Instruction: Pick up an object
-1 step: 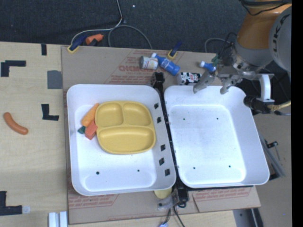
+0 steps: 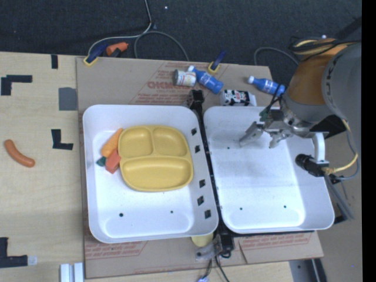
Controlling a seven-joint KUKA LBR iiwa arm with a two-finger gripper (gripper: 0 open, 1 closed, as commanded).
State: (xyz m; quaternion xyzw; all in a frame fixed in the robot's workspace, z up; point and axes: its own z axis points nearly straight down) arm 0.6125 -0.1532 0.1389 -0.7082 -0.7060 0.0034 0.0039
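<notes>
**Gripper over the right bin, nothing in it**

So the arm (image 2: 329, 81) comes in from the right and the gripper (image 2: 262, 136) sits over the upper part of the right bin (image 2: 264, 210). Its fingers are spread apart, with just bare white bin floor between them, so no grab.

All the stuff is in the left bin (image 2: 141, 222): a yellow divided plate (image 2: 155, 157) in the middle, and a carrot (image 2: 110, 144) tucked against the plate's left edge, with a small red and green piece (image 2: 109, 163) just below it.

Outside the bins, a sausage (image 2: 19, 153) lies on the bench far left, and blue clamps (image 2: 208, 80) sit behind the bins.
</notes>
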